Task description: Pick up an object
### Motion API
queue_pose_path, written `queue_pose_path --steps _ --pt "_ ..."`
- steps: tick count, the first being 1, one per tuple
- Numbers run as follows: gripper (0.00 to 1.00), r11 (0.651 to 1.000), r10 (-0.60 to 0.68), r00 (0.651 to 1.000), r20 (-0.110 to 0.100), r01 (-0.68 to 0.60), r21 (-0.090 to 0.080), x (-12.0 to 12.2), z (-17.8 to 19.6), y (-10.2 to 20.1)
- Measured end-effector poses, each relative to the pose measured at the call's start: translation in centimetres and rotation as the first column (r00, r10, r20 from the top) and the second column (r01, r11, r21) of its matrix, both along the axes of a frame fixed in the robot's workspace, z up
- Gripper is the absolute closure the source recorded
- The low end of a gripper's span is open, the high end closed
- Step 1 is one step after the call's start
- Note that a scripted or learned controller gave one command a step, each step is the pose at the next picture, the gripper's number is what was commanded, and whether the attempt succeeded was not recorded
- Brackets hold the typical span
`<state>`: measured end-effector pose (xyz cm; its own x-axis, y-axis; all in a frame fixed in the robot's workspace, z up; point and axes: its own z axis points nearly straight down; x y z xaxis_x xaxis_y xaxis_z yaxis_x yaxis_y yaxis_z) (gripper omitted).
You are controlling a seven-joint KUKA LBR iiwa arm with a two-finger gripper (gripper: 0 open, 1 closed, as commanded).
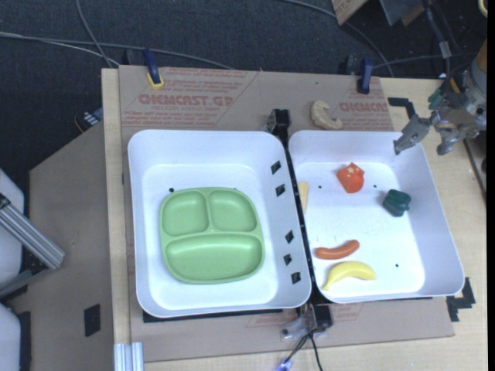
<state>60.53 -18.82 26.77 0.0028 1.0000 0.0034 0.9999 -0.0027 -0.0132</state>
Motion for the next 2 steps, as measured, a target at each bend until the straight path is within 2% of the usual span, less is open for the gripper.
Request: queue_pose_path --steps 1,2 --pt "0.00 1.000 0.003 1.000 0.013 -0.003 -0.003 0.2 0.7 0.1" --pt "0.00 1.000 0.002 1.000 0.008 -0.002 -0.002 0.2 -3.6 -0.4"
